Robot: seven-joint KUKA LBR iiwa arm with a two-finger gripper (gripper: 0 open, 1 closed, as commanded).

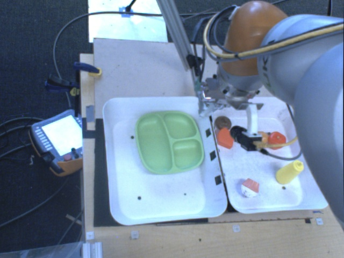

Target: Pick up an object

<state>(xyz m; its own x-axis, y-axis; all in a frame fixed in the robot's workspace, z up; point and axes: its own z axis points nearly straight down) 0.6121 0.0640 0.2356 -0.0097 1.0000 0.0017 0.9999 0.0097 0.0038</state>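
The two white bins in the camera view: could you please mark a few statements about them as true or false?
1. A green three-compartment plastic plate lies in the view's left white bin. True.
2. The yellow bottle-shaped toy lies beside that plate. False: it lies in the view's right white bin, toward its right side.
3. The small red-and-white object sits in the right bin near its front edge. True.
4. The brown round disc rests on the green plate. False: it is in the right bin, just behind the orange block.
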